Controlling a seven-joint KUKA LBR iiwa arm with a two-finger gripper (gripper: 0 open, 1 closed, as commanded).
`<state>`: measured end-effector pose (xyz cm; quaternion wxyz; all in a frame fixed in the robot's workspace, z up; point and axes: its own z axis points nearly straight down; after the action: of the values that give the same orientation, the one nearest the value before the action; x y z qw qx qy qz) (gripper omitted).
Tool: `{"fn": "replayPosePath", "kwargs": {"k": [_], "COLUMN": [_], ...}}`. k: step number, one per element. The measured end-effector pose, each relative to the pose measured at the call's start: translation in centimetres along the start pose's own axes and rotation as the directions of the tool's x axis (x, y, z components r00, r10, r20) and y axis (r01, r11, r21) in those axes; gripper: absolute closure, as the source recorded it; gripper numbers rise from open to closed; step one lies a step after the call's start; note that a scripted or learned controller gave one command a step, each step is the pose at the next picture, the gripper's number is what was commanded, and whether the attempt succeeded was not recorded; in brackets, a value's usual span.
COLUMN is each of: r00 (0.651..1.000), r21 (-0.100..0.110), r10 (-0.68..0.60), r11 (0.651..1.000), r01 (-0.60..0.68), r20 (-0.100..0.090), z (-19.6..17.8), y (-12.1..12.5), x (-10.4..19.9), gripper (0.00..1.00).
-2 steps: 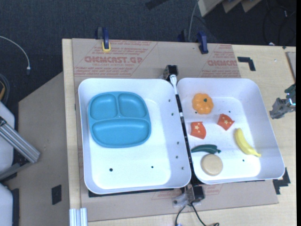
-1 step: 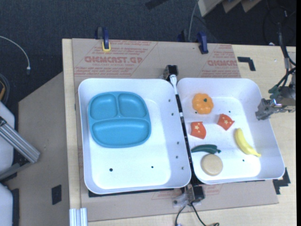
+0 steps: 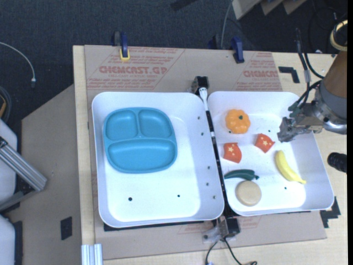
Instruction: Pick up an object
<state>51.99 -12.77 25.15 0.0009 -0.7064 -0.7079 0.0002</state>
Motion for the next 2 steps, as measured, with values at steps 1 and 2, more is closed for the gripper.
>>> {"fn": "replayPosePath", "kwargs": {"k": [1,2], "r00": [1.000,1.000], "r21": [0.001,-0.001], "r10": [-0.002,-0.002], "r11": [1.000,1.000], "r01": [0.002,0.002], "r20": [-0.001,0.000], "z": [1.4,2.0], "y": [0.6,1.6], "x": [5.7,10.7], "gripper": [1.00,1.00]}}
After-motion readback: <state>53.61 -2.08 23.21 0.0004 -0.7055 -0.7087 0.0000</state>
